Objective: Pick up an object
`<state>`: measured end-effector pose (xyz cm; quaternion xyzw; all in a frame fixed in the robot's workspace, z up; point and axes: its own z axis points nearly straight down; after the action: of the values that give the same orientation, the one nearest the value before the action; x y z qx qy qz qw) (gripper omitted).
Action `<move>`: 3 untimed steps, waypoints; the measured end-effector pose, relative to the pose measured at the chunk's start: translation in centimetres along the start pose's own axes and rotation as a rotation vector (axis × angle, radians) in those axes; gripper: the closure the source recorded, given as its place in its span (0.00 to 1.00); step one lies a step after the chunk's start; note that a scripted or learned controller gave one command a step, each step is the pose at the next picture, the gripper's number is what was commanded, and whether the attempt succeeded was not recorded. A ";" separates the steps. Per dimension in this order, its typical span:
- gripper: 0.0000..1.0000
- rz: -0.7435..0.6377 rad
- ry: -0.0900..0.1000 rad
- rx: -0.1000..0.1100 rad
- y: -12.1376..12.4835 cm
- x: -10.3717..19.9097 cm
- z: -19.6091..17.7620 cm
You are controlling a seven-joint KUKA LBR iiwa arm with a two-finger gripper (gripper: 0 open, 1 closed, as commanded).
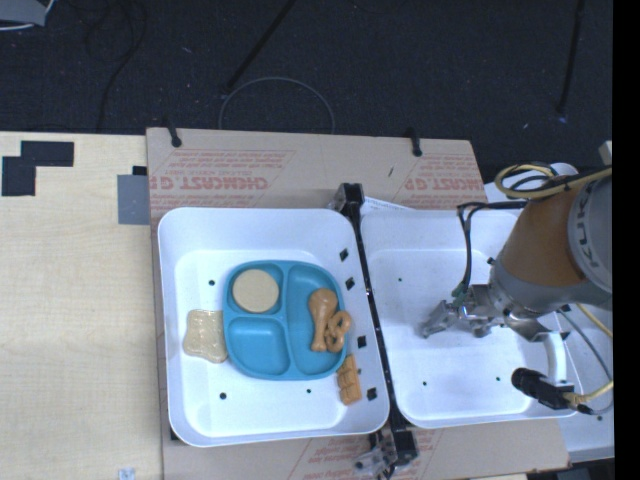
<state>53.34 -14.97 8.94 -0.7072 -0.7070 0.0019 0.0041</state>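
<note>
now my gripper (432,325) hangs low in the right bin (440,413), away from the food; i cannot tell its state. the blue tray (262,353) sits in the left bin (190,408).

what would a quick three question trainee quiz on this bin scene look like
1. True or false: the gripper is over the right bin.
2. What lies in the upper left compartment of the blue tray? A) a round tan disc B) a green ball C) a metal spoon
3. Fill in: the pale piece rests on the left bin floor, touching the tray's ____ edge.

Key
1. True; it hangs low there, with nothing seen between its fingers.
2. A, the round tan disc.
3. Left.
</note>
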 end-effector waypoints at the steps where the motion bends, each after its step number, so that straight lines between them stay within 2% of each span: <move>1: 0.00 0.004 -0.001 -0.004 -0.1 0.0 0.2; 2: 1.00 0.009 -0.001 -0.005 0.0 -0.1 -0.9; 3: 1.00 -0.001 -0.003 -0.010 0.9 -0.6 -6.3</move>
<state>54.32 -15.55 15.24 -0.7068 -0.7074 -0.0003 -0.0006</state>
